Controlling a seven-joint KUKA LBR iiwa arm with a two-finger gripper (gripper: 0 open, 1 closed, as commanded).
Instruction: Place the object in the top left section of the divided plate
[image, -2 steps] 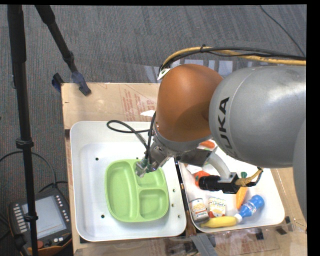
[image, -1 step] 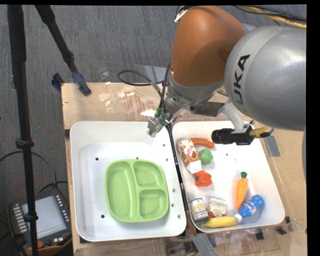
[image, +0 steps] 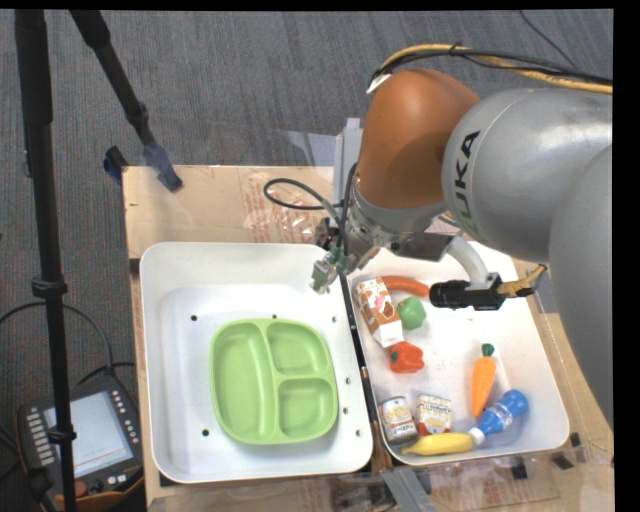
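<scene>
The gripper (image: 326, 268) hangs at the frame's centre over the seam between the bins; whether it grips anything I cannot tell. The green plate (image: 273, 380) waits lower left. Toy food, including a carrot (image: 482, 378), lies right.

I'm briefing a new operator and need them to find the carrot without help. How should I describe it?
Look in the right-hand white bin, toward its right side. The carrot lies there lengthwise, its green top pointing away from the camera, just above the blue-capped bottle. It is the bin's one slim orange cone, unlike the stubby red pepper to its left.
</scene>
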